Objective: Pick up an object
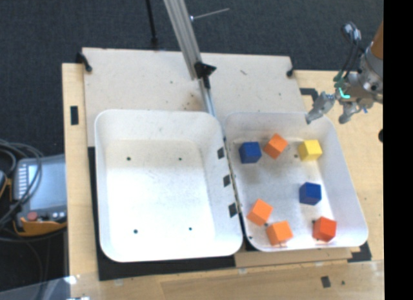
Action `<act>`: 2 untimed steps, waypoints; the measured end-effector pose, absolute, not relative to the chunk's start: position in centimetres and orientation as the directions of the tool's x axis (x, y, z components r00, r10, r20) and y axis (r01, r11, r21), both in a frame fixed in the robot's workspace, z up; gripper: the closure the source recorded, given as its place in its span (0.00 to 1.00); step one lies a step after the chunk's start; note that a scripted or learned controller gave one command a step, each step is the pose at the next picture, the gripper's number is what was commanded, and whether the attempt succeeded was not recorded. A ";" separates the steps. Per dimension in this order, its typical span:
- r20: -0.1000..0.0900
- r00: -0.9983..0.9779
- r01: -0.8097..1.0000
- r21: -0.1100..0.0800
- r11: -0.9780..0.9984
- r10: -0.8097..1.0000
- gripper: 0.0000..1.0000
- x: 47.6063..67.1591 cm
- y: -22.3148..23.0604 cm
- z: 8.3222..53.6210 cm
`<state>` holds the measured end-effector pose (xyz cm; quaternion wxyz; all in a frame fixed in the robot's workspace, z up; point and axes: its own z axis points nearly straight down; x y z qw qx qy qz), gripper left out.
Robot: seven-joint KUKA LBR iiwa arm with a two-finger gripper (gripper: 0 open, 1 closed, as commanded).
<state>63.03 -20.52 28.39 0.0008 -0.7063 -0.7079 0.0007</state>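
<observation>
Hovering with pincer (330, 109) spread and unladen over the right bin's (352, 189) far corner, likely lining up a descent. Nearest candidate just below-left: yellow cube (310, 150), loose among other cubes.

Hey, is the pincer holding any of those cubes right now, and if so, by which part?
Nothing is held. The pincer hangs open above the right bin's far right corner, with no cube between its fingers; the yellow cube lies nearest.

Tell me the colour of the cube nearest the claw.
Yellow. The cube sits in the right bin, just below the claw, clearest in the camera view.
</observation>
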 end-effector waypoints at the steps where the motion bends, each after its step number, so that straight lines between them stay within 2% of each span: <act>1: -0.004 -0.004 1.000 0.001 0.004 1.000 0.00 63.1 -20.6 28.7; 2: -0.003 0.001 1.000 -0.003 -0.001 1.000 0.00 62.7 -21.3 24.3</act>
